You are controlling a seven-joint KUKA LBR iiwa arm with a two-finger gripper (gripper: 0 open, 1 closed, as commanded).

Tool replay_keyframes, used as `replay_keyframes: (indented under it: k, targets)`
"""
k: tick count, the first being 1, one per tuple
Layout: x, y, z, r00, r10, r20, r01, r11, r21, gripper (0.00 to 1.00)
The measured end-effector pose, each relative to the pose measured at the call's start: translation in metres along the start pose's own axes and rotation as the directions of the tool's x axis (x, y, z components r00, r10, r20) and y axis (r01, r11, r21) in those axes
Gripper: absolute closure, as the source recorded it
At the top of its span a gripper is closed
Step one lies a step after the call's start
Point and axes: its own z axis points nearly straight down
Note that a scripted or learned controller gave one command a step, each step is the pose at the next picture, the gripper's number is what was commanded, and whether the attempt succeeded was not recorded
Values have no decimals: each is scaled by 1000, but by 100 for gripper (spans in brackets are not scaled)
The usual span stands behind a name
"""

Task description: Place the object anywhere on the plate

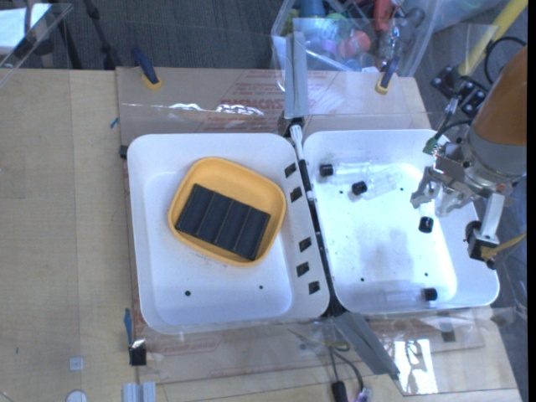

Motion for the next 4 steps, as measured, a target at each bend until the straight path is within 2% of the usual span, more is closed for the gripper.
replay_keyframes:
  k: [1,2,3,4]
  targets:
    - [59,45,0,995,-100,0,100,995,-2,100]
    - [92,62,10,949,-316,0,316,949,-4,100]
    - [120,25,10,845,-534,-2,534,845,-1,100]
    - [146,19,10,751,-661,0,661,751,-4,100]
